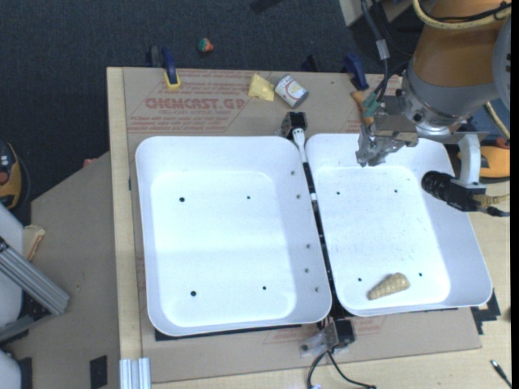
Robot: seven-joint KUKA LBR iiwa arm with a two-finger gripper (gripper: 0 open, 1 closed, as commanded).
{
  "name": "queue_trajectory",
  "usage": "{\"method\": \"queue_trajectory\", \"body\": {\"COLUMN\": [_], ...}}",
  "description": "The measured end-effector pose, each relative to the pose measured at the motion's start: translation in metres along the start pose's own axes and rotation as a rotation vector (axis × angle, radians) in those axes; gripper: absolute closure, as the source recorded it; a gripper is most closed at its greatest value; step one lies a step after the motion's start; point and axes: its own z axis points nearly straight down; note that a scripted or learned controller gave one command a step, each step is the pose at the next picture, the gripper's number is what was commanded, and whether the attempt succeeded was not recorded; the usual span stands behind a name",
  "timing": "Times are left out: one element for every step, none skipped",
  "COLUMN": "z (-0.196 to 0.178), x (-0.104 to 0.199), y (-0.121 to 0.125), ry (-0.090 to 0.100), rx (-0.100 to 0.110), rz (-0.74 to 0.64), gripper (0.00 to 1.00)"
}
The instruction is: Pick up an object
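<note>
A brown bench (203, 104) carries two shallow white bins side by side, the left bin (219, 233) and the right bin (405, 225). The grey arm (454, 55) with its orange band reaches in from the right, and its gripper (371, 154) hangs over the right bin's far edge; whether it is apart or together cannot be told. A small tan cone-shaped object (388, 285) lies near that bin's front edge, well apart from the gripper.

The arm (458, 51) runs off the top and right edges of the view, its upper links cut away. The gripper (371, 157) at the right bin's (454, 254) far edge is small and dark; its finger spacing cannot be read.
</note>
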Motion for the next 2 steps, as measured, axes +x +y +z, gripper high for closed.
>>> {"method": "queue_trajectory", "body": {"z": [-0.084,-0.037], "x": [0.024,0.152], "y": [0.020,0.042], "ry": [-0.001,0.001], "rx": [-0.020,-0.008], "rz": [-0.004,-0.011], "gripper": [1.00,1.00]}}
